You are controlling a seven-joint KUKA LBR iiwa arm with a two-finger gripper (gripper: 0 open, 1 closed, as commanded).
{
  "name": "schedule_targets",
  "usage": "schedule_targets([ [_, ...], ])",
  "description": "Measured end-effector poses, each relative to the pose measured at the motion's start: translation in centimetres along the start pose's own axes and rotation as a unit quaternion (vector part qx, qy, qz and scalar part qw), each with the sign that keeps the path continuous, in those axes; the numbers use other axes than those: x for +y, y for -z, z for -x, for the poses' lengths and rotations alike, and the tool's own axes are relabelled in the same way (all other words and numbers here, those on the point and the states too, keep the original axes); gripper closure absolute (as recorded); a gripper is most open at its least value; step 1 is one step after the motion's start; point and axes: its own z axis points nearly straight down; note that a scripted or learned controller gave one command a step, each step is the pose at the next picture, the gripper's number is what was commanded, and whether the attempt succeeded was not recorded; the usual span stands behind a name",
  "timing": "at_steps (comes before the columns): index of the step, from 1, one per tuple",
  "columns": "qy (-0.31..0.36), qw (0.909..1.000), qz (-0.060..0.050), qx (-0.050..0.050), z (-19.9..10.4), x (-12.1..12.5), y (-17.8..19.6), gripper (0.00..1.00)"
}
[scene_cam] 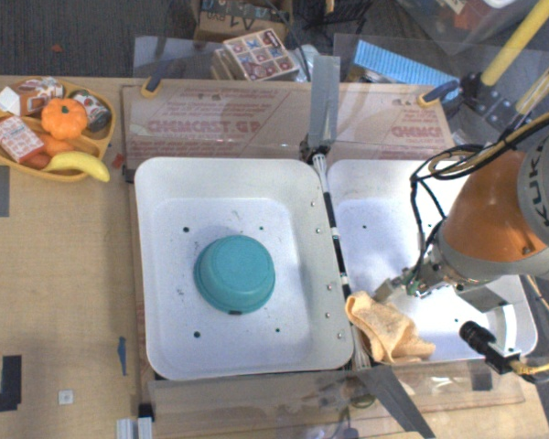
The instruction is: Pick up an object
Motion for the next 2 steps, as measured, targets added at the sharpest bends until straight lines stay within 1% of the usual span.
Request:
schedule_targets([
  [1,-0.295,0.9556,-0.009,0.001,-5.9,3.1,9.3,0.00],
  [2,-0.325,0.9458,-0.009,0.001,-0.9,5.9,11.4,0.00],
])
